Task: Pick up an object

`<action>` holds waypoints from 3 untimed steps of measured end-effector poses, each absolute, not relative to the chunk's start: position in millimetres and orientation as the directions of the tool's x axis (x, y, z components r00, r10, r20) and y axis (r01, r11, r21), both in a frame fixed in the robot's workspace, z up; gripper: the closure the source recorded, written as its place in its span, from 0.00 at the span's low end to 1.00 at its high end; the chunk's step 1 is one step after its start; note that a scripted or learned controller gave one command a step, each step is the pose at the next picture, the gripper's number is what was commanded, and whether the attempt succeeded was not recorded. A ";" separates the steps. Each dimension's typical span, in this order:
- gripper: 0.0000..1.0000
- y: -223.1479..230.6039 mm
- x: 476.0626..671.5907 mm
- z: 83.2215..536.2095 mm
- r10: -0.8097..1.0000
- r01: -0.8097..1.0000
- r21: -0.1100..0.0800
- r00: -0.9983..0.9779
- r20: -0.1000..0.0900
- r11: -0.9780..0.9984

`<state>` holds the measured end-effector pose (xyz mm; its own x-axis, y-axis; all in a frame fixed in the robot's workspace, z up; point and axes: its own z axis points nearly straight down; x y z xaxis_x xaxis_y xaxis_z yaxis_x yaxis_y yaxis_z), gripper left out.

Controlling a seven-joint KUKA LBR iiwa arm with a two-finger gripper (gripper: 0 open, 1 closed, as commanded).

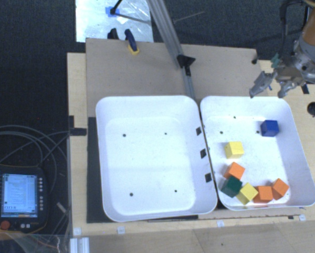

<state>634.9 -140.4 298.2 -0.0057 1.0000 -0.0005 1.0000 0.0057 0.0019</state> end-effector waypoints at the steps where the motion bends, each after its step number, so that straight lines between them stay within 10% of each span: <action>1: 0.00 -140.4 634.9 298.3 1.000 1.000 0.002 -0.006 -0.001 0.006; 3: 0.00 -147.5 643.8 177.3 1.000 1.000 -0.003 -0.002 -0.001 0.002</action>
<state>643.8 -147.5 177.3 -0.0020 1.0000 -0.0006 1.0000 0.0020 -0.0026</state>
